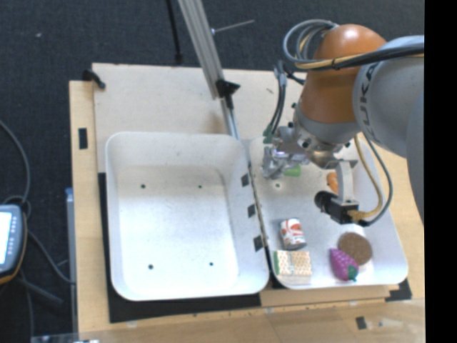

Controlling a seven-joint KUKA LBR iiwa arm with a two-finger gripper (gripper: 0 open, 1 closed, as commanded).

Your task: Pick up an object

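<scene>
My gripper (274,164) hangs low over the far left part of the right bin (385,224), close to the wall between the two bins. A small green object (292,170) lies right beside it, partly covered by the wrist; whether it is held is unclear. Toward the front of the bin stand a red and white can (291,233) and a patterned packet (294,264). A purple fruit-like toy (343,262) and a brown round disc (355,248) sit at the front right. An orange item (332,181) peeks out behind the arm's cable.
The left bin (121,191) lies next to the right one. A slanted aluminium post (203,41) rises behind the bins, its base near the gripper. A black cable fitting (335,207) hangs from the arm over the right bin.
</scene>
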